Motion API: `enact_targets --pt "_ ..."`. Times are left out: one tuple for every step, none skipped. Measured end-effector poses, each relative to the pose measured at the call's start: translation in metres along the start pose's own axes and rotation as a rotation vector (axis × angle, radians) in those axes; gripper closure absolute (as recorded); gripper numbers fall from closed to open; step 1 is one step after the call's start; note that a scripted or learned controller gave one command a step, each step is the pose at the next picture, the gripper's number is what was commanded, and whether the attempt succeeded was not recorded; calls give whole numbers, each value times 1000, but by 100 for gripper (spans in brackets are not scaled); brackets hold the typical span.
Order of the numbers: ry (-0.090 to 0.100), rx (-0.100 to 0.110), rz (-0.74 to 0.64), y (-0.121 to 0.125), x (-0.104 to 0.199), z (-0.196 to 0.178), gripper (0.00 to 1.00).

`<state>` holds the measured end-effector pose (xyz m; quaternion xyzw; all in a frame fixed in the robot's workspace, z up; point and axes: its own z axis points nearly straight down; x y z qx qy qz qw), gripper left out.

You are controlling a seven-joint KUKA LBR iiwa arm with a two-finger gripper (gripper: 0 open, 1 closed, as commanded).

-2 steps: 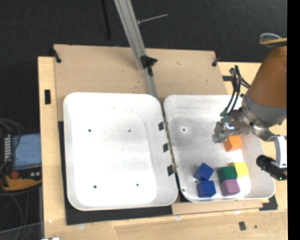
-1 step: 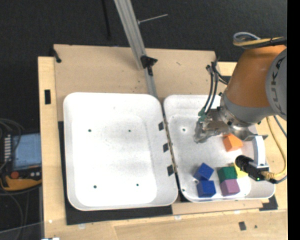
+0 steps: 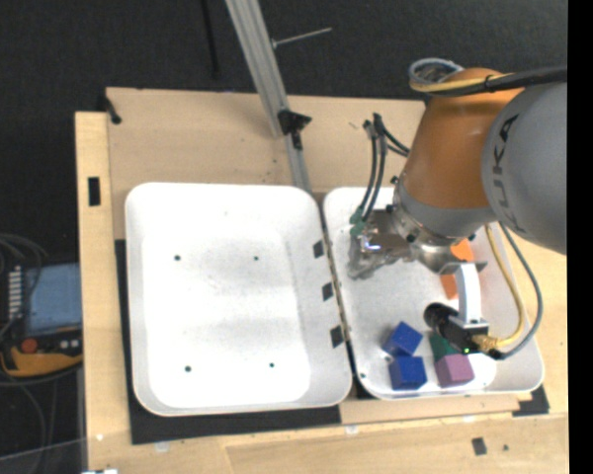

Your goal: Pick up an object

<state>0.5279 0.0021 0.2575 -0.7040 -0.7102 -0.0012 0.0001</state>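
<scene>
I'm hovering my hand (image 3: 368, 253) over the right bin (image 3: 400, 289), can't tell its state, should be centering on one blue block (image 3: 403, 339) first.

Single fixed camera, mounted high above the bench (image 3: 178, 146), looking down at a slant rather than straight down; the bench edges run slightly skewed in frame. Far enough back to take in both white bins whole: left bin (image 3: 148, 294) near frame centre, right bin (image 3: 376, 388) toward the right. Dark floor visible beyond the bench top and along the left side, where cables and a small box (image 3: 54, 299) lie. A slanted metal pole (image 3: 262, 67) rises toward the lens from the bench's far side. The arm (image 3: 474, 156) enters from the right, close beneath the camera, so it looms large and covers part of the right bin.
</scene>
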Motion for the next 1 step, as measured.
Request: enact_targets --pt "-1 4 2 7 54 20 100"
